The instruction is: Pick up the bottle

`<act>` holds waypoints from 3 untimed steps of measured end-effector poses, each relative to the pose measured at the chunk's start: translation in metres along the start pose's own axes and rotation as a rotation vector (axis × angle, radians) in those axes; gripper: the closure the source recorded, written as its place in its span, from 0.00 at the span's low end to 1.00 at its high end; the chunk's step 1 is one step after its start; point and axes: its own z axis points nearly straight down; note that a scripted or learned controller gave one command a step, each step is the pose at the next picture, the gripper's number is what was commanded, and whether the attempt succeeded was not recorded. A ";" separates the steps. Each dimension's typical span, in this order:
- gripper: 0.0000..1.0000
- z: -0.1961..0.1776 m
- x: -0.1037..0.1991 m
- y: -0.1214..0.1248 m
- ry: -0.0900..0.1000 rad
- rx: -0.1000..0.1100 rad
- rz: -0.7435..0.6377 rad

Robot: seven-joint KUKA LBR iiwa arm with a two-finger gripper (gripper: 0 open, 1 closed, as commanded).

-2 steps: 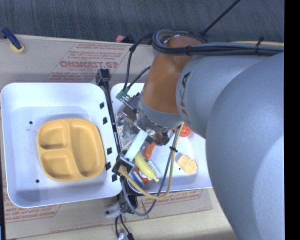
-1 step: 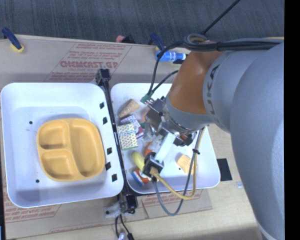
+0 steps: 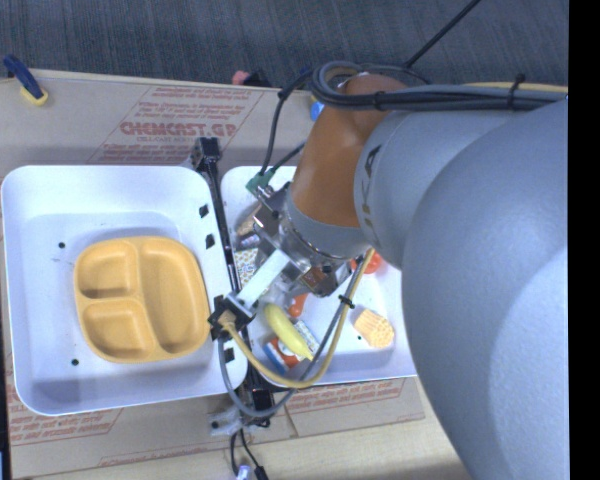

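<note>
My gripper [image 3: 298, 290] hangs low over the right bin [image 3: 238, 183], under the orange-banded wrist, and the big grey arm hides most of that bin. Small items crowd around it: a yellow banana-shaped piece [image 3: 290, 334], a red and blue item [image 3: 280, 354] beside that, an orange-red piece [image 3: 373, 262] at the wrist's right, and a tan waffle-like piece [image 3: 374, 329]. I cannot tell which of these is the bottle. Nothing is visibly held.
The left bin [image 3: 40, 193] holds a yellow divided plate [image 3: 140, 298]. A speckled item [image 3: 246, 262] lies by the right bin's left wall. A yellow cable loops along the right bin's front edge. Cardboard lies under both bins.
</note>
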 end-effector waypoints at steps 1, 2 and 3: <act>1.00 0.011 -0.004 0.005 -0.002 0.001 -0.659; 1.00 0.021 -0.023 0.033 -0.001 0.000 -0.988; 1.00 0.072 0.009 -0.012 -0.002 0.002 -0.761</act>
